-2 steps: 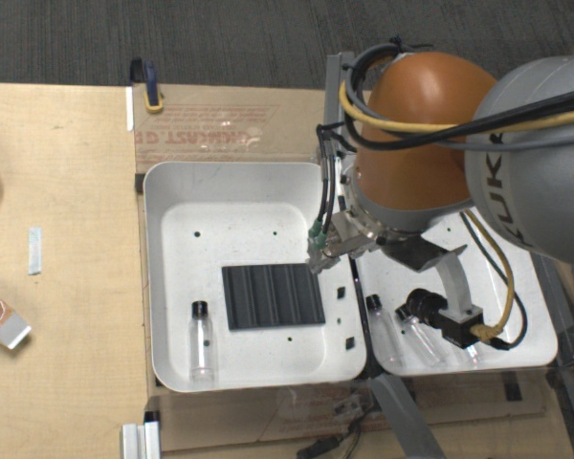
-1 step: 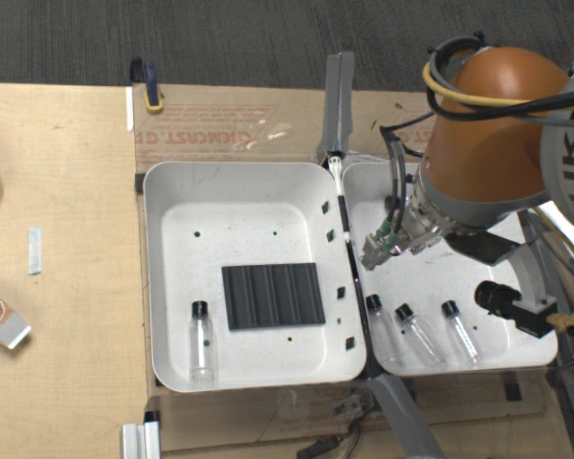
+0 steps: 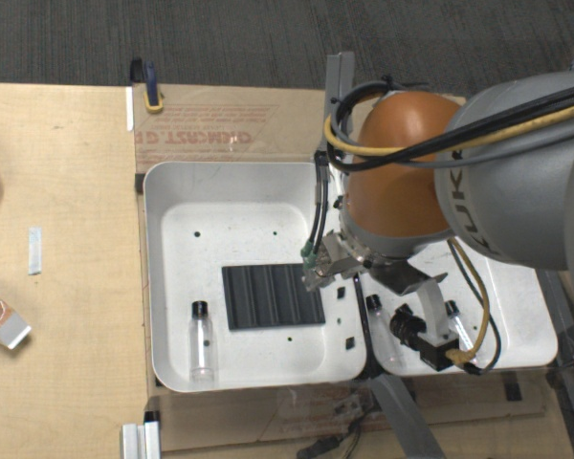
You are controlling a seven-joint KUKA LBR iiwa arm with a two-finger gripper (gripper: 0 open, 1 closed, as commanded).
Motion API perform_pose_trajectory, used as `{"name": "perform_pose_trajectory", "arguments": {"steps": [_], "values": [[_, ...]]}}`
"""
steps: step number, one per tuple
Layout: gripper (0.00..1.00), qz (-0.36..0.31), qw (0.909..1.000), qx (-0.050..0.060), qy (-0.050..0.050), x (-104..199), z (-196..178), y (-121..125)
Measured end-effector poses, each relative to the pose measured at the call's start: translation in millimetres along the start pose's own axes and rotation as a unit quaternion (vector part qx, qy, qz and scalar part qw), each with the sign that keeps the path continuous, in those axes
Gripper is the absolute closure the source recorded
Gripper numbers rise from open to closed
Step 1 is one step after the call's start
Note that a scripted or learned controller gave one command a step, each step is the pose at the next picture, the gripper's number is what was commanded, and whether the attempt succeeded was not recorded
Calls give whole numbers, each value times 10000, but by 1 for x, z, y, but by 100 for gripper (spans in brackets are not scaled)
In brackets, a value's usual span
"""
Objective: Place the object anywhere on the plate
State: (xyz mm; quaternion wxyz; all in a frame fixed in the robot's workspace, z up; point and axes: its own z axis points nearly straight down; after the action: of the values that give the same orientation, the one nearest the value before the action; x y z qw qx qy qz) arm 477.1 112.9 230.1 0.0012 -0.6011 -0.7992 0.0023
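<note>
A black ribbed plate lies flat in the middle of the left white bin. To the plate's left, near the bin's front-left corner, a clear vial with a black cap lies apart from the plate. My gripper hangs under the orange wrist band, over the plate's right edge and beside the wall between the two bins. The wrist hides most of the gripper, and I see nothing held in it.
The grey arm covers much of the right bin, where a second small clear vial lies. On the wooden bench to the left are a small white strip and a wrapped packet.
</note>
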Motion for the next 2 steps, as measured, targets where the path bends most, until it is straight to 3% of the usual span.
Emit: {"name": "perform_pose_trajectory", "arguments": {"steps": [1, 2], "values": [[100, -86, 10000, -15, -5, 1, -42, 1], [100, -664, 9978, -9, -1, -26, -27, -7]]}}
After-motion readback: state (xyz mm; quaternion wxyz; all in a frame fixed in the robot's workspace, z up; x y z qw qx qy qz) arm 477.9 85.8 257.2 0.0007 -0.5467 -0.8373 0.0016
